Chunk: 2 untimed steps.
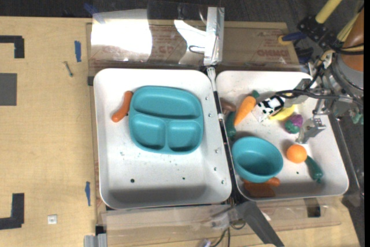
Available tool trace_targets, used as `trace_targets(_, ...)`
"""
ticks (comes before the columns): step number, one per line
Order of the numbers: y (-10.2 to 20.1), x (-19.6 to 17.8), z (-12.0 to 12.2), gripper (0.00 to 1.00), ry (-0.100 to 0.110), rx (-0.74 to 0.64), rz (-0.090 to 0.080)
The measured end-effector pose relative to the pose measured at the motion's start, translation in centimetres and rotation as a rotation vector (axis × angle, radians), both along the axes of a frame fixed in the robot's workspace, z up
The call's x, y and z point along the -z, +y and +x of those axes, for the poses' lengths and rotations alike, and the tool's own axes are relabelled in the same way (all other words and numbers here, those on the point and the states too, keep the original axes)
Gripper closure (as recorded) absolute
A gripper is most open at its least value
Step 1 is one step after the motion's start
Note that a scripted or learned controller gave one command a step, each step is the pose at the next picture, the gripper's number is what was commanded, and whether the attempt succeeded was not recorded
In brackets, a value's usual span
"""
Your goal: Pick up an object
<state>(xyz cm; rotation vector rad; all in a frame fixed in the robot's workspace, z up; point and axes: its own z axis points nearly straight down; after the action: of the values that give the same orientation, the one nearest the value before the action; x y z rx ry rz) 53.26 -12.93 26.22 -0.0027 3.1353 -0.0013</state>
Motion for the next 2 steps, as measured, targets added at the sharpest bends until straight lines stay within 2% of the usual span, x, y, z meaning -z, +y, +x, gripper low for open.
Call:
trace_targets(1,-2.5,16.9,-4.3,0.0,-0.001,0.067,0.0)
trace_targets(2,-2.5,15.8,-4.0,1.0,-0.01,0.065,-0.004)
